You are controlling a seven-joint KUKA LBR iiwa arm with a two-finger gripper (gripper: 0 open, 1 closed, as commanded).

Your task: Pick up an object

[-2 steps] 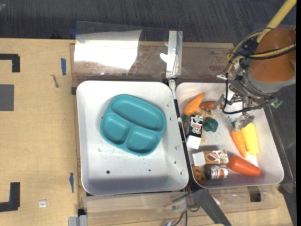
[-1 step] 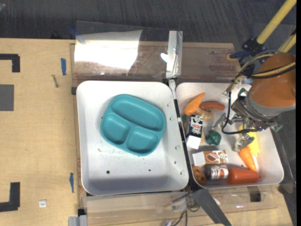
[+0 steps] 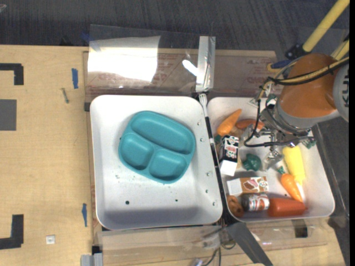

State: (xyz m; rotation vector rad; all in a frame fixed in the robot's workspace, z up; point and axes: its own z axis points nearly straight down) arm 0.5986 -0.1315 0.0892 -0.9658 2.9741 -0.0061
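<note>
The arm's orange band [image 3: 308, 90] hangs over the back of the right bin [image 3: 327, 195]. Below it, amid black cables, my gripper [image 3: 272, 147] is low in that bin, just right of a small green object [image 3: 252, 162] and left of a yellow corn-like piece [image 3: 294, 162]. Nothing can be made out between its parts. An orange carrot [image 3: 229, 122] and a brown piece [image 3: 244, 124] lie at the bin's back left. A black-and-white carton [image 3: 231, 147] stands by the left wall.
A teal divided plate [image 3: 158, 146] sits in the left bin [image 3: 105, 193]. The right bin's front holds a small carrot [image 3: 292, 186], a printed box [image 3: 252, 184], a can [image 3: 256, 204], a red-orange piece [image 3: 285, 206] and a white card [image 3: 228, 167].
</note>
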